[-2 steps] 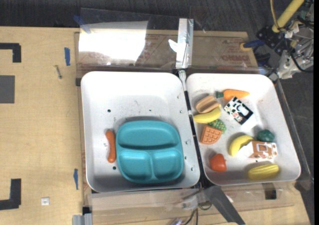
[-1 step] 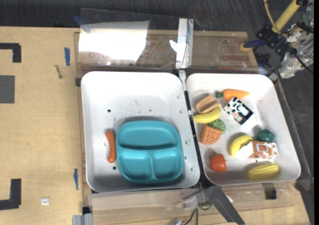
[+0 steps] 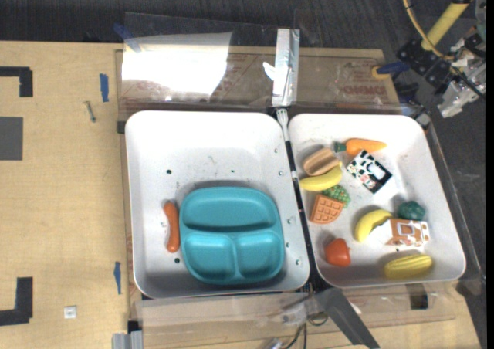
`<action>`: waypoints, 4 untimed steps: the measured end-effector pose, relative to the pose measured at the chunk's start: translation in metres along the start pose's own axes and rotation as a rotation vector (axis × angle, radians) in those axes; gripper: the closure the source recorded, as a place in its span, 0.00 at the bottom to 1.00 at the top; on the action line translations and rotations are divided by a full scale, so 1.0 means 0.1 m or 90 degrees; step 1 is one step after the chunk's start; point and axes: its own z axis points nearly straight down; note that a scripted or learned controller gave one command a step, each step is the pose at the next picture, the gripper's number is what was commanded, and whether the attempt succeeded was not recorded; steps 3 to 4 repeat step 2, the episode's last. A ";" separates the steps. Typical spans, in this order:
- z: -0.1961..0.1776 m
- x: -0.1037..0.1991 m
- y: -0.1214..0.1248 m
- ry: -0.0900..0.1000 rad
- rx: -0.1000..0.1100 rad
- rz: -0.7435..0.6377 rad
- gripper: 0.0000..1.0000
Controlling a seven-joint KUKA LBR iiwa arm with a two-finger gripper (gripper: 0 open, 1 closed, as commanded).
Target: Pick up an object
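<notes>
Objects to pick: small toy foods lie in the right bin (image 3: 444, 185), among them a carrot (image 3: 364, 145), a hot dog (image 3: 320, 160), two bananas (image 3: 320, 179) (image 3: 371, 222), a waffle piece (image 3: 326, 208), a tomato (image 3: 337, 252) and a lemon-yellow piece (image 3: 407, 265).
Left bin (image 3: 154, 147): holds a teal divided tray (image 3: 230, 235), with an orange sausage (image 3: 171, 225) just beside its left edge.
Gripper (image 3: 463, 85): at the top right corner, outside both bins; it seems to be partly cut off, so I cannot tell its state.

Wooden bench (image 3: 54, 208) under two white bins (image 3: 147, 185)
</notes>
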 end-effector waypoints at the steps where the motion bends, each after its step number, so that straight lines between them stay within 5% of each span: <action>1: 0.07 -0.13 0.09 -0.003 -0.005 -0.180 1.00; 2: 0.14 -0.17 -0.03 -0.002 -0.002 -0.416 1.00; 4: 0.14 -0.17 -0.03 -0.002 -0.002 -0.416 1.00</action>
